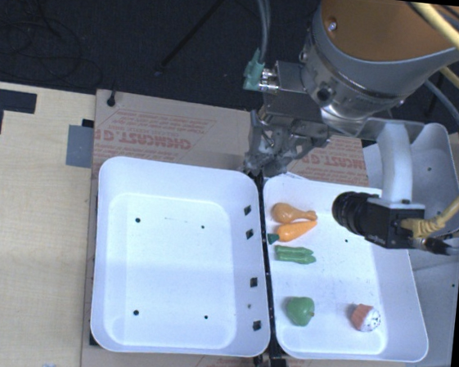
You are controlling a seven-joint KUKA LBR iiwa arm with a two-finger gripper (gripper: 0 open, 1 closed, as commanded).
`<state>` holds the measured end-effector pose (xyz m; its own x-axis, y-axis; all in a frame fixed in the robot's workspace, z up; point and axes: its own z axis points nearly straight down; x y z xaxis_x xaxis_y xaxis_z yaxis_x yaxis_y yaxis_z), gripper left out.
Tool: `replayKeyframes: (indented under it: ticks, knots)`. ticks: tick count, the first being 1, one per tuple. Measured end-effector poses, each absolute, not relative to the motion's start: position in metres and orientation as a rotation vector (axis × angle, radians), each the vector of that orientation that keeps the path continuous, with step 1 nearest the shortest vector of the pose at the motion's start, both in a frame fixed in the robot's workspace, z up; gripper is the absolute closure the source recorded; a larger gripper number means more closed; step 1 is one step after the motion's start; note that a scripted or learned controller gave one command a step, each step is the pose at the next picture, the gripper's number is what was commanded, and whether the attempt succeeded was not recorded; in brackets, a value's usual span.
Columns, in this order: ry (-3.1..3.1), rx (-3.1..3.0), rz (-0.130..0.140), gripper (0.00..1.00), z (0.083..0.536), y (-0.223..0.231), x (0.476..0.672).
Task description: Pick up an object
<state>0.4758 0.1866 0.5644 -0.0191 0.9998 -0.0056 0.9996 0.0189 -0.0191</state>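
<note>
1. Arm: the grey KUKA arm with its orange band enters from the upper right and hangs over the far edge of the bins, above the seam between them.
2. Gripper (263, 164): sits at the top of the divider between the two bins, low against the far rims. Its state cannot be told from this angle; no object is seen in it.
3. Left bin (120, 207): white, shallow, only small dark marks visible on its floor.
4. Right bin (399, 288): white, shallow, holds all the objects.
5. Orange gourd-shaped toy (292, 214): in the far left part of the right bin, near the divider.
6. Toy carrot (296, 231): just beside and touching the gourd-shaped toy on its near side, green end toward the divider.
7. Green pea-pod-like toy (294, 256): lying flat, just nearer than the carrot, apart from it.
8. Green pepper-like toy (300, 311): near the front of the right bin, well apart from the pod.
9. Orange-and-white round toy (366, 318): right of the pepper-like toy, apart from it.
10. Black cylindrical device (366, 216): mounted over the right bin's far right side.
</note>
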Motion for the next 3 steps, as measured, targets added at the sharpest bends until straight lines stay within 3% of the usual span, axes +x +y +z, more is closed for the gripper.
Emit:
replayKeyframes:
  ticks: [3]
  knots:
    - [-2.248, -2.170, 0.046, 1.00, 0.592, 0.188, 0.477]
